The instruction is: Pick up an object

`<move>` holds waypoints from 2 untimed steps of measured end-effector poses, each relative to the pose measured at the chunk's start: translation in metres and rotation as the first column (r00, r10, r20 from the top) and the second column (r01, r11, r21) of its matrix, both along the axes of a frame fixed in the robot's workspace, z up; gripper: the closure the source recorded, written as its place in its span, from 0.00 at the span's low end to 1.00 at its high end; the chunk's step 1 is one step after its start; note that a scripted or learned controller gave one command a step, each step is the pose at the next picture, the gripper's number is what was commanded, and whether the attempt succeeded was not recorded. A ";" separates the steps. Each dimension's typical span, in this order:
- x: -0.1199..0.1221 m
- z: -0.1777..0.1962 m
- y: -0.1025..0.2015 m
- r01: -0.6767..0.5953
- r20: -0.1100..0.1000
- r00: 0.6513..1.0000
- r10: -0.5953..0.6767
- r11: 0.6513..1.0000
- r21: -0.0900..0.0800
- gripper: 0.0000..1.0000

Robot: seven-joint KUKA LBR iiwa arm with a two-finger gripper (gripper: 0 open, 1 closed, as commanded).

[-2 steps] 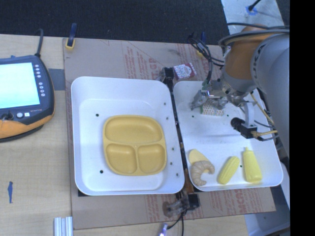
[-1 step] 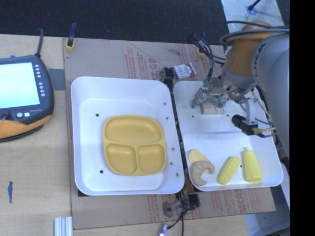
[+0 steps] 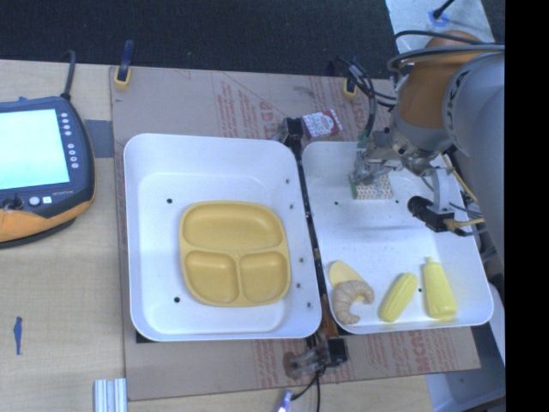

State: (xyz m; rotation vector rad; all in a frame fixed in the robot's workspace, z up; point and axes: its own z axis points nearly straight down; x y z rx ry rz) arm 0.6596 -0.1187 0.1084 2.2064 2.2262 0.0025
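Arm lowered over the back of the right bin; nothing lifted yet.

The gripper [image 3: 375, 168] hung just above a small speckled card [image 3: 374, 190]; whether its jaws gripped it could not be told. Croissant [image 3: 352, 300], corn cob [image 3: 398, 297] and yellow bottle [image 3: 438, 288] lay untouched along the right bin [image 3: 390, 230] front edge.
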 end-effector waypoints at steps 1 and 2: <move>0.000 0.000 0.000 0.000 -0.001 1.000 0.000 1.000 0.000 0.00; -0.001 -0.012 -0.002 0.003 -0.004 1.000 -0.003 1.000 0.001 0.00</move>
